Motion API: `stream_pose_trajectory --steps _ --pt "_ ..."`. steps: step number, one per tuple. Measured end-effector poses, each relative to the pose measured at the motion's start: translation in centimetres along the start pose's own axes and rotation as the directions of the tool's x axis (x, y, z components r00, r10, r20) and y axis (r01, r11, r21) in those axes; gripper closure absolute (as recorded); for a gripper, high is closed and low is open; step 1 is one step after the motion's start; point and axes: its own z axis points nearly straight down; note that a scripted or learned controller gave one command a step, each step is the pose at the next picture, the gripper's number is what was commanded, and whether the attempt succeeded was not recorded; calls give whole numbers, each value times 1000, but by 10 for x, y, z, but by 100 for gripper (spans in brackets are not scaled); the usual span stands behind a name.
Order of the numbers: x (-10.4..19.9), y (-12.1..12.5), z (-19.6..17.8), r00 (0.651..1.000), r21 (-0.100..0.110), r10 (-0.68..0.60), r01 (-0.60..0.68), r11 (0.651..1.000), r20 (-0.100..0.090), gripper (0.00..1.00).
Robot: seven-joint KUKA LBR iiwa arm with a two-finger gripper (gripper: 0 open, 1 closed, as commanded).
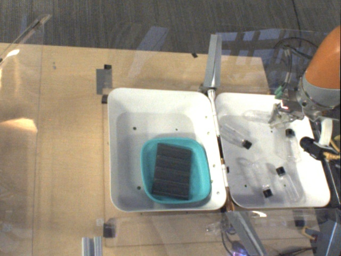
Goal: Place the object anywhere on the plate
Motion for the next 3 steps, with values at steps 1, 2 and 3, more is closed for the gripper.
stream_pose_trajectory --steps 1,2,3 --pt "69 -79 19 998 4 60 -60 998 -2 100" --pt "142 -105 17 998 5 61 -61 998 -3 100" --pt "195 -131 -13 1000 2 -25 25 1000 -4 100"
